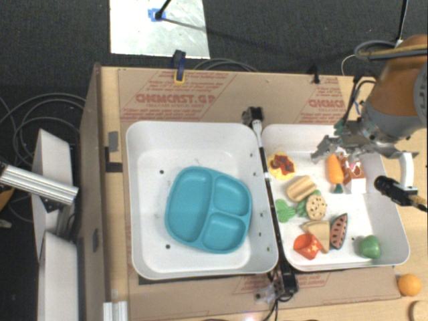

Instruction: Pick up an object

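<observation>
Orange carrot (334, 168) sits beneath my gripper (340, 158) near the right bin (394, 236) far edge; finger state: possibly clamped, cannot tell.

Two white bins side by side: left bin (144, 179), right bin (394, 236).

One blue divided plate (208, 209), three compartments, in the left bin.

About nine toy foods in the right bin: one orange carrot (334, 168) near the far edge, one red-and-yellow piece (281, 165) toward the far left corner, one bread roll (300, 187), one green leafy piece (285, 210), one round seeded slice (315, 206), one tan wedge (319, 230), one red piece (307, 245), one dark slice (339, 231), one green round fruit (369, 247) near the near right corner.

One orange ball (409, 285) on the bench outside the bins.
</observation>
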### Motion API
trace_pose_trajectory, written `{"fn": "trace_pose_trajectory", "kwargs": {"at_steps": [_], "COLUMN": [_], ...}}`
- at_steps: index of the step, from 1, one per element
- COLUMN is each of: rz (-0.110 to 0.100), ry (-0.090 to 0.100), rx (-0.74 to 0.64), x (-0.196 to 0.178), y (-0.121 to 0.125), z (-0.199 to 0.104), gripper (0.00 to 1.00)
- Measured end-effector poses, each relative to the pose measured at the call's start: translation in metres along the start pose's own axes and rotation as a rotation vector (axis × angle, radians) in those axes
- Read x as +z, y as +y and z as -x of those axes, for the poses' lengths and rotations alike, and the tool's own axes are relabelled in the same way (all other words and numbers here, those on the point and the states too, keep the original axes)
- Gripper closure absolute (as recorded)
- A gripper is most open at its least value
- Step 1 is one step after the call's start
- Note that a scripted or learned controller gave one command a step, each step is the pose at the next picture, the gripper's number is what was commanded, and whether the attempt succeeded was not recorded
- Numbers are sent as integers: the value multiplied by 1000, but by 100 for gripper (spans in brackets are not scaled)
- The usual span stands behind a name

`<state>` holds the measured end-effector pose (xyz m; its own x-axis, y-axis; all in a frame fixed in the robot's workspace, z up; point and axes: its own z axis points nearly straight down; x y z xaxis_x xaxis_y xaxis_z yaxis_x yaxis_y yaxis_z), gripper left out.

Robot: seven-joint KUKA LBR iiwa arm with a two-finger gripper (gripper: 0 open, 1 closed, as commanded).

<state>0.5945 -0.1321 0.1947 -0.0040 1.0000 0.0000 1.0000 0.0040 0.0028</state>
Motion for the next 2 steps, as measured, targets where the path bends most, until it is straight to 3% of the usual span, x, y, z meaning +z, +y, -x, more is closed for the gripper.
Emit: {"fn": "trace_pose_trajectory", "kwargs": {"at_steps": [1, 2], "rz": [-3, 12], "ry": [3, -8], "rx": [6, 4], "x": [106, 38], "y": [-41, 29], "z": [-7, 63], "gripper": [0, 0]}}
